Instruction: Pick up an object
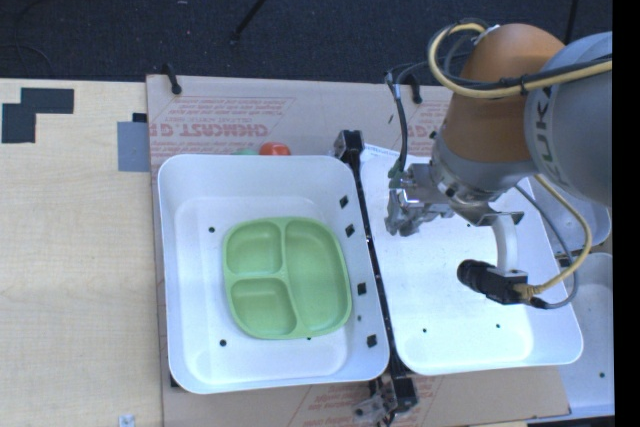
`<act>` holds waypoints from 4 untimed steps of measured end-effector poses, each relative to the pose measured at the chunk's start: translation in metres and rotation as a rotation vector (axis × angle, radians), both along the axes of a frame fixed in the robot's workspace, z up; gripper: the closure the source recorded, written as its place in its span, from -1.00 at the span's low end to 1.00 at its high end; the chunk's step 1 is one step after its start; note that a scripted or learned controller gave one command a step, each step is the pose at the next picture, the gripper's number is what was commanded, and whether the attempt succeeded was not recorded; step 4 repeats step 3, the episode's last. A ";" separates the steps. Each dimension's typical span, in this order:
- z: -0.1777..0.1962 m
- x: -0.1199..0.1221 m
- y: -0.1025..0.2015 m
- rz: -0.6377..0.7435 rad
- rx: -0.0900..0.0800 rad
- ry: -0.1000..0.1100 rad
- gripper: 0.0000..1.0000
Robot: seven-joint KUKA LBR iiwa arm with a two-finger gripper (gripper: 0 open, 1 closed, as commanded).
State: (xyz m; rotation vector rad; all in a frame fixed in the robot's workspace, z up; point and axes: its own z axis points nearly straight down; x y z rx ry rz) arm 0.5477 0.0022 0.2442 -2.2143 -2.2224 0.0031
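Wooden surface [70, 245], two bins; pincer [403, 215] low, grip unreadable, green plate [287, 277] well left, so it risks closing on nothing.

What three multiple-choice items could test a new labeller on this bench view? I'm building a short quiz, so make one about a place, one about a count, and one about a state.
1. Where does the green plate lie?
A. in the left bin
B. in the right bin
C. on the bench outside the bins

2. How many compartments does the plate have?
A. two
B. three
C. five

3. How does the plate sit?
A. flat, open side up
B. turned upside down
C. propped on its edge

Answers:
1 A: it lies on the floor of the left bin, while the gripper is over the right bin.
2 B: two ridges split it into three.
3 A: its hollows face up.
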 end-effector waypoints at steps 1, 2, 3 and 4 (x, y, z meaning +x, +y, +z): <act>-0.014 0.005 0.045 -0.001 -0.001 0.002 1.00; -0.025 0.011 0.103 0.001 -0.001 0.000 1.00; -0.024 0.010 0.101 -0.002 -0.002 0.000 -1.00; -0.024 0.010 0.101 -0.002 -0.002 0.000 -1.00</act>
